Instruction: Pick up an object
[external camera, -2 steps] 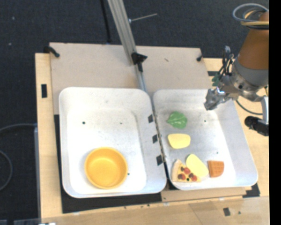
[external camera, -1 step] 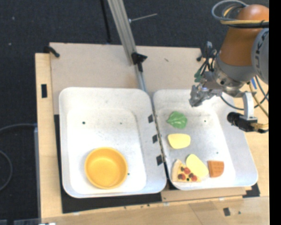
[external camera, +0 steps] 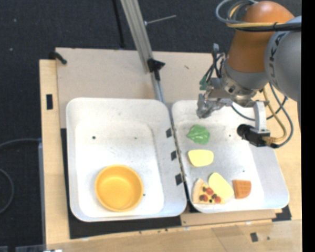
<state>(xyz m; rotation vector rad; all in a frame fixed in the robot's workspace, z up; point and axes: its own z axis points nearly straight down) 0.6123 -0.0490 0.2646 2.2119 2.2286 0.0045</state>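
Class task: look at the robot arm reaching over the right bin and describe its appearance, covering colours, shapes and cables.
The arm is smooth, rounded grey with a bulbous orange band above the wrist. Below sits a grey metal gripper. Thin dark cables loop around the wrist, and a black part hangs beside it.

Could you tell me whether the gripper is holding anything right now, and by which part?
Nothing is held: the gripper hangs above the green leaf toy, apart from it.

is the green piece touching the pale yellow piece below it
Apart. The camera view shows a strip of white bin floor between the green piece and the pale yellow piece.
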